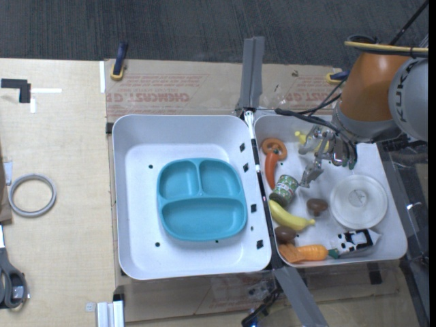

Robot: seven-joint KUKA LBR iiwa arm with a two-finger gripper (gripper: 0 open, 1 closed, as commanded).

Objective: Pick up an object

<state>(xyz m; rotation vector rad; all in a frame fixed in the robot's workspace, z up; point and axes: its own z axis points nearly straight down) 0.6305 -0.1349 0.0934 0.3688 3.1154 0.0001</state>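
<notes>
The greatest risk was judged to lie in the crowding along the bottom and left of the right bin (392, 203). At the bottom edge a carrot (304, 253) was seen touching a dark round piece (285, 235), with a black-and-white toy (355, 241) just beside it — a descent there could catch two things at once, or push one against the bin wall. Slightly higher, a banana (289, 215) lay against a small green can (284, 188) (tilted on its side, so it could roll away under a finger), and a brown lump (317, 206) sat beside a clear round lid (358, 199), whose flat, slick surface was thought hard to pinch. An orange-red piece (272, 157) lay nearer the top left of that bin.

The gripper (315, 170) was held over the middle of the right bin, fingers pointed down and to the left, with nothing seen between them; whether they were spread or closed could not be told. The arm (371, 94) entered from the upper right, bent steeply downward. In the left bin (129, 203), a blue divided plate (201, 199) lay well apart — untouched.
</notes>
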